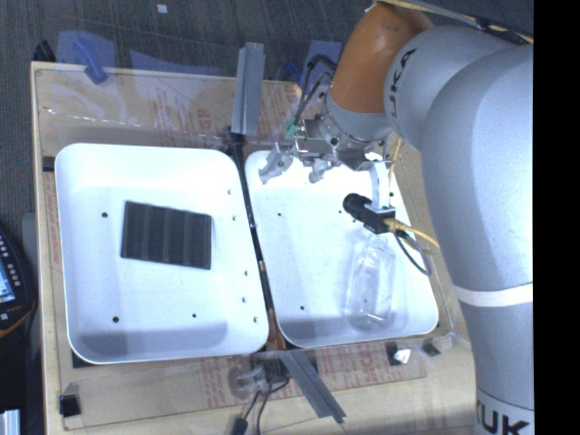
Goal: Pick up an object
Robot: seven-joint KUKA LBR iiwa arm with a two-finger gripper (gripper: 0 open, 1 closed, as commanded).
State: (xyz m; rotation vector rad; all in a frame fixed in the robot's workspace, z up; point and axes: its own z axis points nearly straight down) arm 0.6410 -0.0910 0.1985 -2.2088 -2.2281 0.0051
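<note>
Up over the right bin (pixel 304 252), the gripper (pixel 293 170) has its fingers spread, holding nothing. A clear bottle (pixel 370 284) lies in it.

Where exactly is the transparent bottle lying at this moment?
In the camera view, the transparent bottle lies in the right bin, near that bin's lower right corner, well apart from the gripper at the bin's upper edge.

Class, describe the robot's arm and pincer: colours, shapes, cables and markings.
The arm is a thick, rounded grey tube with an orange band above the wrist and black lettering on its casing. Thin dark cables loop at the wrist. The pincer is small, of silvery metal, with two short fingers.
</note>
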